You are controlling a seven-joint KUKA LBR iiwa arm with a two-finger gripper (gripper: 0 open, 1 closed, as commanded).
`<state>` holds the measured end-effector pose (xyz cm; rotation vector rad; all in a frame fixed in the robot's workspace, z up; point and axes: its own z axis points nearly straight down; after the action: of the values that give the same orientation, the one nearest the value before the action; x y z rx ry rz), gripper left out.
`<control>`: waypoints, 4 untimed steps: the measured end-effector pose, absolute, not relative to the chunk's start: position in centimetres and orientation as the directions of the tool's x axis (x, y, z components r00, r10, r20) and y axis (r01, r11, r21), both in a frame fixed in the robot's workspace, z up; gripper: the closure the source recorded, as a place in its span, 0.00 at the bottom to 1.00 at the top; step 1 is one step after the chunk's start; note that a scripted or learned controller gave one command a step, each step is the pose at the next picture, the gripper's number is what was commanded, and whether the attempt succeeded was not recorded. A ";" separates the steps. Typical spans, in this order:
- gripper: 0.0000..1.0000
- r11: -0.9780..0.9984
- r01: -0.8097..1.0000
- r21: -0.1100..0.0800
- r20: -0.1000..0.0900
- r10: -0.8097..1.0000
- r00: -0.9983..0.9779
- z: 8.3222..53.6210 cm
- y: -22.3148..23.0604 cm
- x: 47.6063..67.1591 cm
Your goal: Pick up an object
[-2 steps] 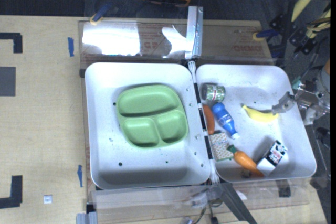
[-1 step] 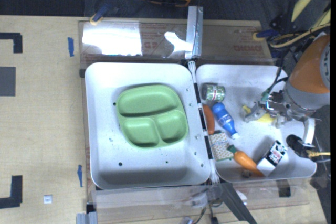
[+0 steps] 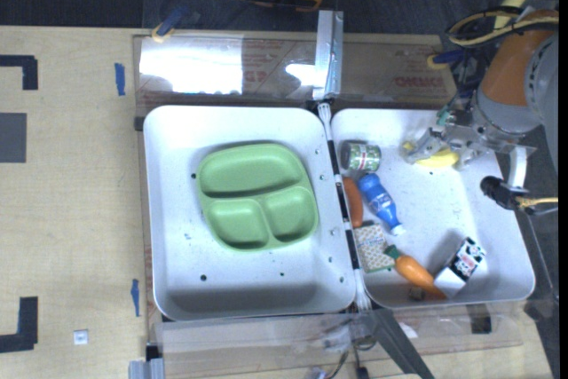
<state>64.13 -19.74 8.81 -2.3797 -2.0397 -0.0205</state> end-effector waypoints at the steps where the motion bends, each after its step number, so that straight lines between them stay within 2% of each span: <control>1: 0.00 0.013 1.000 -0.014 0.001 1.000 -0.013 8.6 -19.0 66.4; 2: 0.00 0.139 0.990 -0.026 0.032 0.990 -0.138 8.7 -20.7 66.6; 3: 0.00 0.143 0.990 0.009 0.012 0.990 -0.143 8.8 -20.9 63.6; 4: 0.00 0.208 0.978 -0.019 0.013 0.978 -0.208 8.7 -20.0 66.4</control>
<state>66.41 -19.98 8.65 -1.9636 -2.4244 0.0108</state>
